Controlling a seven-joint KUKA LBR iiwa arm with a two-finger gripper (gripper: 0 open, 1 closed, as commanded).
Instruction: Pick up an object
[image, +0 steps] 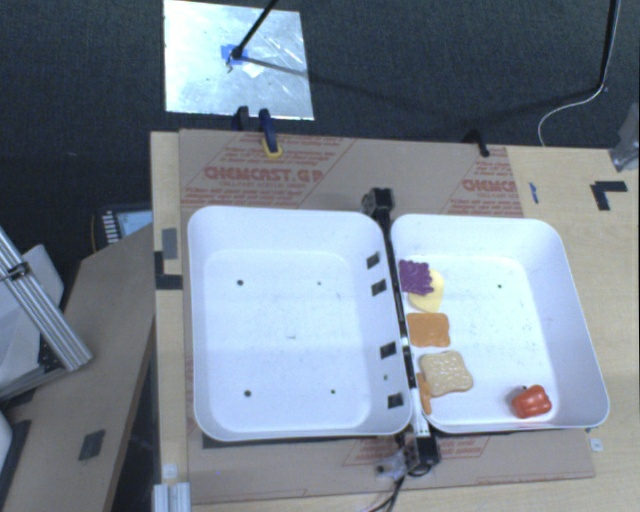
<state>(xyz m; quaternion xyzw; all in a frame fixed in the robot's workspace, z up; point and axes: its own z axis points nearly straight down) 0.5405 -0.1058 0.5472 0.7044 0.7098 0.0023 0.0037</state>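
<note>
Right bin (560, 300): along its left wall, from far to near, lie a purple piece (415, 275) touching a pale yellow piece (430, 293), an orange slab (429, 328) and a toast slice (446, 372); a red-orange pepper (531, 401) sits well apart, near the front right corner. Left bin (215, 300) adjoins it on the counter (330, 165). The pincer's state cannot be told.

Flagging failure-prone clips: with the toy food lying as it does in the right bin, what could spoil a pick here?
1. The purple grapes, pale yellow piece, orange slice and bread slice lie in a row close against the right bin's left wall; a gripper may well strike that wall.
2. The grapes overlap the yellow piece, so one grasp might drag both.
3. The red pepper sits near the bin's front corner and could be pushed against the rim.
</note>
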